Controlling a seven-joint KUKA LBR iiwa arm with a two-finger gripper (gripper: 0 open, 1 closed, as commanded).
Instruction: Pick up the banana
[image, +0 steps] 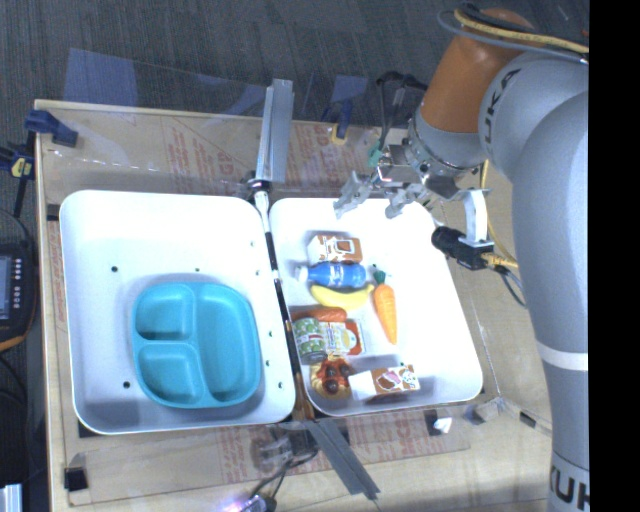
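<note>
2-finger metal gripper (375, 200) hovers over the far edge of the right white plastic bin (455, 330), fingers spread wide, nothing between them. Curved yellow banana (338, 295) lies mid-bin, touching the blue bottle (335, 275) behind it, orange carrot (385, 312) just beside. Left white bin (90, 300) holds a blue 3-compartment tray (195, 343).

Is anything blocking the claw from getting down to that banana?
Partly. The gripper hangs over the far end of the right bin, holding nothing. A blue bottle lies against the banana on the gripper's side, overlapping its far edge, and a carrot lies at its right end.
</note>
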